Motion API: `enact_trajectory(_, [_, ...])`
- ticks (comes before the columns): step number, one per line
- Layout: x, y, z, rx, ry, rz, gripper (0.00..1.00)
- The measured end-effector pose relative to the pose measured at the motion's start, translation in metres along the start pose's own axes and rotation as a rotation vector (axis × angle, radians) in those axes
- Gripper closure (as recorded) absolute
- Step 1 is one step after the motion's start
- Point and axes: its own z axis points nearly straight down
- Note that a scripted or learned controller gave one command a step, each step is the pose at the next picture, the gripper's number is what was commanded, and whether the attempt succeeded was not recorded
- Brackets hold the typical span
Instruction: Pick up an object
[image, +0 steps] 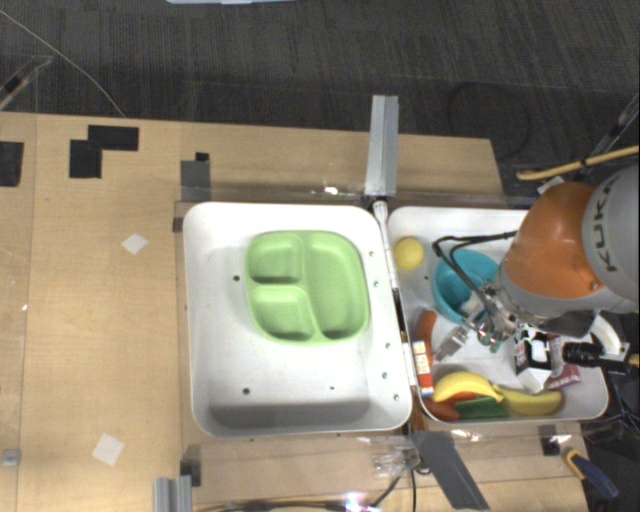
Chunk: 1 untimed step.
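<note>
Gripper (478, 328) is down inside the right shallow white plastic bin (590, 400), metal finger hardware pointing toward the bin's left half; can't tell if it's spread or closed, and nothing is visibly pinched; wrist clutter and cables mask the tips. Just left of the tip sits a reddish-brown sausage-shaped item (427, 327), near it but contact unclear; directly behind the gripper is a teal round plastic bowl (462, 282), partly covered by the arm; a small yellow ball-like fruit (408, 254) sits at the bin's far-left corner, apart from the gripper. Toward the near wall: a yellow plastic banana (500, 392) lying across the bin, with a green piece (482, 408) and a red piece (442, 409) tucked against its near side; a small white-and-red labelled packet (421, 362) lies along the left wall; dark and white small items sit under the arm on the right, too cluttered to identify. Above the wrist, the orange band (555, 250) and grey arm body (615, 225) cover the bin's far-right part. Left shallow white bin (215, 330) holds a light green three-compartment plastic tray (305, 285), sitting flat, toward the far half; both bins sit side by side on the tan wooden bench (90, 330).
</note>
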Motion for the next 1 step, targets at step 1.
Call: enact_trajectory(1, [-0.0487, 0.0553, 0.0028, 0.001, 0.005, 0.073, 0.00])
